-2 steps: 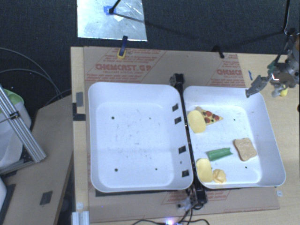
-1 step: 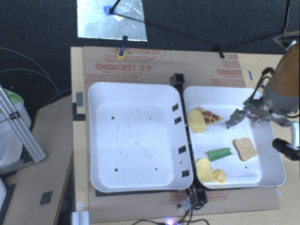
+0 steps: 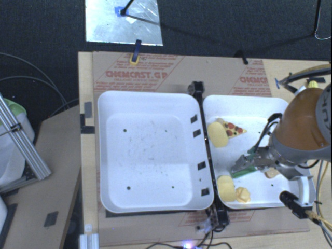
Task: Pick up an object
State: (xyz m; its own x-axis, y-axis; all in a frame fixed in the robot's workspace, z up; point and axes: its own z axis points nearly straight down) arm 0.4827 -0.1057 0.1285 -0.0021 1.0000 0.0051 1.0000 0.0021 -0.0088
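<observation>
My gripper (image 3: 243,165) is low in the right bin (image 3: 249,105), near its middle, with the grey arm and its orange band (image 3: 306,121) coming in from the right. A flat green object (image 3: 241,173) lies right under the gripper tip and pokes out below it. I cannot see whether it is gripped. A pale yellow lump (image 3: 218,135) and a pizza-slice toy (image 3: 234,129) lie at the upper left of this bin. Two more yellow pieces (image 3: 226,188) (image 3: 242,194) rest by the front left corner.
A small tan piece (image 3: 271,174) sits beside the wrist. The left bin (image 3: 111,108) adjoins the right one along a black-clipped divider (image 3: 203,139). Cardboard (image 3: 155,71) lies under both bins. An aluminium frame (image 3: 21,144) stands at far left.
</observation>
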